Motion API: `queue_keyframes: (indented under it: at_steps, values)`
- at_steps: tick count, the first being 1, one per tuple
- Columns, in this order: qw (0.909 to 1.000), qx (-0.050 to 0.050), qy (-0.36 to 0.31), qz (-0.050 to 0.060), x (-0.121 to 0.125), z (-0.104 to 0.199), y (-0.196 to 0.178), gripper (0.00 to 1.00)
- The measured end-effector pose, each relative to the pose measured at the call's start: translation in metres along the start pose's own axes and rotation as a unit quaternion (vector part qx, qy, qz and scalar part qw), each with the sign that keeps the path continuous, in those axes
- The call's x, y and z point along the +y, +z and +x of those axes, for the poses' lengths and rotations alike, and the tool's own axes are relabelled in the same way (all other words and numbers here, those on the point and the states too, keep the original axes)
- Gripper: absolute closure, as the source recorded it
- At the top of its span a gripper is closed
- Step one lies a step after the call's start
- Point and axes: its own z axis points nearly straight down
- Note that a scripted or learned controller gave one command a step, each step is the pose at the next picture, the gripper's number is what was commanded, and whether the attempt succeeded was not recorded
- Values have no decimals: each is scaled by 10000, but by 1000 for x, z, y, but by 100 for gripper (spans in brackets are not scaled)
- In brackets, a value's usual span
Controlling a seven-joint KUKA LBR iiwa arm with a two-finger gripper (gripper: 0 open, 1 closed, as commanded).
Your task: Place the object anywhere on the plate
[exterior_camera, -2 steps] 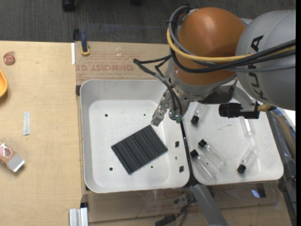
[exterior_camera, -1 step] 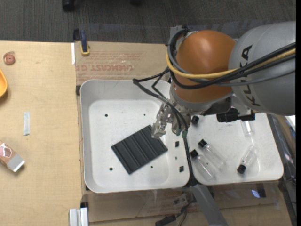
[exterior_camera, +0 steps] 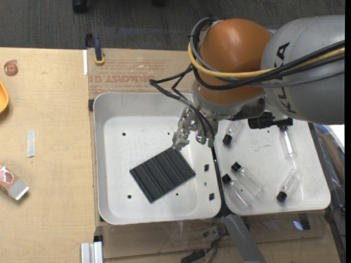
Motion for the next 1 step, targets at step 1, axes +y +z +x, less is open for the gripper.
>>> queue_keyframes:
  at_steps: [1]
  values:
    - [9901,-12,-1407,-5,-26,13,-64,100]
